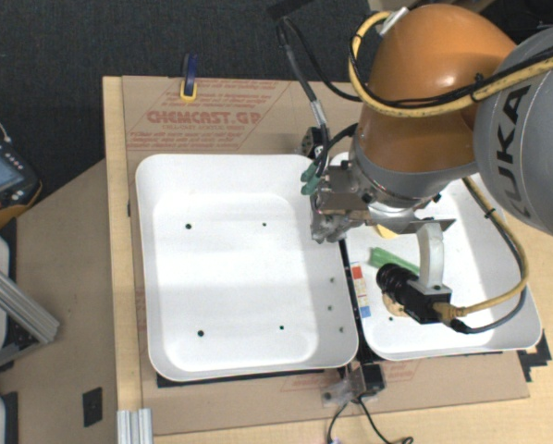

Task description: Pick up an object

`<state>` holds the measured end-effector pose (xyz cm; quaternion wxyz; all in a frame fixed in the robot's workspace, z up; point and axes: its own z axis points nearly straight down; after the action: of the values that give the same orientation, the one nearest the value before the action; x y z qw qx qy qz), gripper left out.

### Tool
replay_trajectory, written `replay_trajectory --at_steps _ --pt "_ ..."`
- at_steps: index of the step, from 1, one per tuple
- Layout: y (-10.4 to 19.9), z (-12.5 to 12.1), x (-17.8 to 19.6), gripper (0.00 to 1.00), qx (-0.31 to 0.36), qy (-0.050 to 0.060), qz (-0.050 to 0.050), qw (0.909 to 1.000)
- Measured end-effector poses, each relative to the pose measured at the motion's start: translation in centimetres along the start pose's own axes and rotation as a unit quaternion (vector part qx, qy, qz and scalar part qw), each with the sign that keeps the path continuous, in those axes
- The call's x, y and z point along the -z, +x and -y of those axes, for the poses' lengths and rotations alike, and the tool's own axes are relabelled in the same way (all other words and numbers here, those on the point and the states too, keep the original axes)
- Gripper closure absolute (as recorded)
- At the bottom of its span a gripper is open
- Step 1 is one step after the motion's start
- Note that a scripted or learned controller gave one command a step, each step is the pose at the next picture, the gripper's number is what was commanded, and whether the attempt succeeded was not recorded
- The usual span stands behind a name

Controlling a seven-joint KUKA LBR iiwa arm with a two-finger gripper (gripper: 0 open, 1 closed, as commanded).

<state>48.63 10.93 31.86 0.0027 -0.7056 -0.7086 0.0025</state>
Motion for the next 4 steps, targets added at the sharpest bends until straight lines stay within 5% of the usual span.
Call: replay_trajectory --at_steps 1,2,3,4 --pt "-6.8 0.7 1.7 1.00 -0.005 -0.004 0.001 1.0000" --pt "-18.3 0.9 -0.9 1.00 -0.009 -0.002 0.002 1.0000" --pt "-9.5 -0.6 -0.2 1.00 0.002 -0.005 -0.001 1.0000" --pt "-4.9 -1.3 5.7 1.00 0.001 -0.008 -0.001 1.0000"
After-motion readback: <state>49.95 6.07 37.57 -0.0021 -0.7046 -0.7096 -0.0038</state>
